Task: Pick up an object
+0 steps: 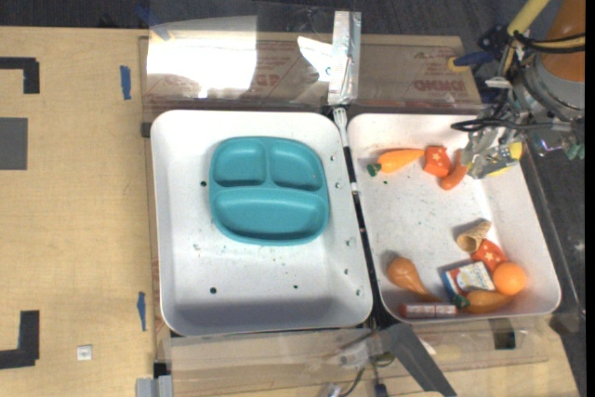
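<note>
Camera view, two white bins (177,200), one teal plate (270,191), one carrot (398,161), gripper (483,158) state cannot tell.

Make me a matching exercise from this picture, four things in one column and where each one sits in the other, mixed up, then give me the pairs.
Things:
1. teal plate
2. carrot
3. orange ball
4. gripper

Places:
A. near right corner of the right bin
B. far right corner of the right bin
C. left bin
D. far left part of the right bin

Pairs: 1-C, 2-D, 3-A, 4-B
</note>
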You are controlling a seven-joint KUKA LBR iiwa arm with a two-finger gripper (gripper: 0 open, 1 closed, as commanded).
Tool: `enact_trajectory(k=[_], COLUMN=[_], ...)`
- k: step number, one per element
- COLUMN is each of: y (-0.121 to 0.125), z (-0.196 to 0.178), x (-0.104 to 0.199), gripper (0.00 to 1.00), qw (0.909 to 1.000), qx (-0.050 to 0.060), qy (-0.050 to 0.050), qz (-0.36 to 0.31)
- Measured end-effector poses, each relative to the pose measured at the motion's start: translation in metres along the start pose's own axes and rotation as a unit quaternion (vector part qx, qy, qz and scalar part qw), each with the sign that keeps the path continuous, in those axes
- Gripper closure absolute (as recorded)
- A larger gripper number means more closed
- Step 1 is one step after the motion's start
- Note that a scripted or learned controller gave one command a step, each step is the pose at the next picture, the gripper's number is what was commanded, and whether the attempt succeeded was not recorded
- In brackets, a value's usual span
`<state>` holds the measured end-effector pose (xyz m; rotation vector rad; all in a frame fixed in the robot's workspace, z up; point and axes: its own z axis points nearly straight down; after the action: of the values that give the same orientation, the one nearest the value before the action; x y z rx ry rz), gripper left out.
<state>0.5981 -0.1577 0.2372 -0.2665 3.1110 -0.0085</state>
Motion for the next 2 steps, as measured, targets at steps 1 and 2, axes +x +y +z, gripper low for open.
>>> enact_trajectory(k=[1,2], y=[0.030,0.060], z=[-0.008,-0.038], x=[0.059,0.003], gripper=[1.00,1.00], qw=[0.9969,0.9899], qx=[-0.002,-0.002], qy=[0.006,0.004], qz=[0.078,0.142])
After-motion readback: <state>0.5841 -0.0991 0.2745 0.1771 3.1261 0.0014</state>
